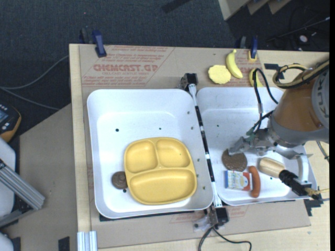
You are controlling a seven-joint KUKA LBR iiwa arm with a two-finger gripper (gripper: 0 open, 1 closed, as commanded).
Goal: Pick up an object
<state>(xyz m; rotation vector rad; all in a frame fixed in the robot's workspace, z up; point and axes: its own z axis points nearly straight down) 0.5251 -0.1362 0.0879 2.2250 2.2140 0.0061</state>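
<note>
In the right bin point(230, 103) several small objects lie near the front: a brown round patty point(235, 161), a red sausage point(254, 181), a tan bread roll point(271, 166) and a blue and white packet point(236, 180). My gripper point(248, 144) hangs low over this bin, just behind and to the right of the patty, with the arm's orange band point(296, 109) above it. Nothing shows in its grasp. The left bin point(104, 119) holds a yellow divided tray point(158, 169) and a small brown disc point(119, 180) at the tray's left.
A yellow banana point(234, 64) and a yellow lumpy piece point(219, 74) lie on the bench behind the right bin. Black cables point(257, 95) loop over the bin's back right. Blue clamps point(97, 42) grip the bench's far edge.
</note>
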